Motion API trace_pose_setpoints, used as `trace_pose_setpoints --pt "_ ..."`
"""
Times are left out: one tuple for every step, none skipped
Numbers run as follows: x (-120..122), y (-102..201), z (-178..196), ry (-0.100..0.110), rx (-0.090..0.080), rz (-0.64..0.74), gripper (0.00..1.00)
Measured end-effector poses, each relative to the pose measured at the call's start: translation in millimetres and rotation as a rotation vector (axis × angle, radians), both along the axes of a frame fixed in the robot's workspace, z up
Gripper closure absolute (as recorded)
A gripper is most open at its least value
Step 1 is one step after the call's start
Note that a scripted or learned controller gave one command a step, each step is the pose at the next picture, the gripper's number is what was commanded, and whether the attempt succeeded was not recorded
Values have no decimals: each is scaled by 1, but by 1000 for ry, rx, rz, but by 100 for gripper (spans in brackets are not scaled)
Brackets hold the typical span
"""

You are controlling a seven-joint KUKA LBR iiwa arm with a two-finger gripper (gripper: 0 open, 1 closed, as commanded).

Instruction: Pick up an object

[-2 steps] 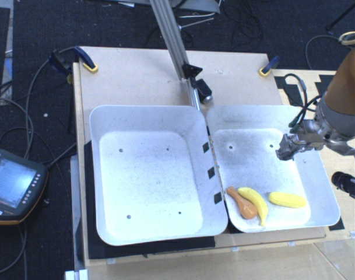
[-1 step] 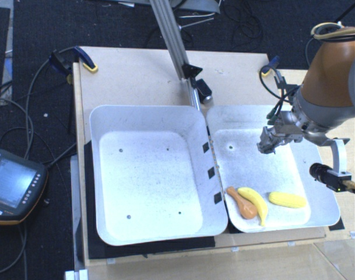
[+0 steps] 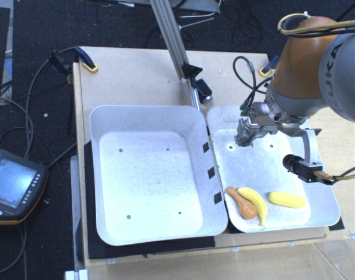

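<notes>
Two shallow white bins sit side by side on a pale wooden bench (image 3: 136,74). Both bins look like smooth, hard plastic with rounded corners and tiny dark specks on the floor.

The left bin (image 3: 107,156) is wide and almost square. The right bin (image 3: 326,206) has three small toys lying at its 6 o'clock end.

The banana (image 3: 255,202) is bright yellow, curved and smooth. Touching it on its 9 o'clock side is an orange toy (image 3: 241,203) with a thin end and a fat round end, like a little club or drumstick. Just beside the banana, at its 3 o'clock, lies a yellow lemon-shaped toy (image 3: 288,200), short and plump with pointed ends. It sits apart from the banana.

The robot arm (image 3: 317,57) comes in from 3 o'clock. It is fat and round, with a shiny orange band and smooth grey metal. Black cables loop around its wrist.

The gripper (image 3: 245,137) is grey and knobbly, and it points down over the 12 o'clock end of the right bin, well apart from the three toys. There is nothing in it. Its tips are too small and dark, so I cannot tell if they are apart or together.

A long silver metal bar (image 3: 174,37) slants across the bench from 12 o'clock. A grey handheld screen (image 3: 11,185) with an orange edge lies on the dark floor at 9 o'clock.
</notes>
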State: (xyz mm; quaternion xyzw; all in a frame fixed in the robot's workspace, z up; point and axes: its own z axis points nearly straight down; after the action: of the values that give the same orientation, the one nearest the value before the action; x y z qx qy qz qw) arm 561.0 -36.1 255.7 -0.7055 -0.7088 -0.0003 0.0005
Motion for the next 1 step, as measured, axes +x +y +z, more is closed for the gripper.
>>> trace_pose_setpoints --pt "13 51 5 0 0 0 100"
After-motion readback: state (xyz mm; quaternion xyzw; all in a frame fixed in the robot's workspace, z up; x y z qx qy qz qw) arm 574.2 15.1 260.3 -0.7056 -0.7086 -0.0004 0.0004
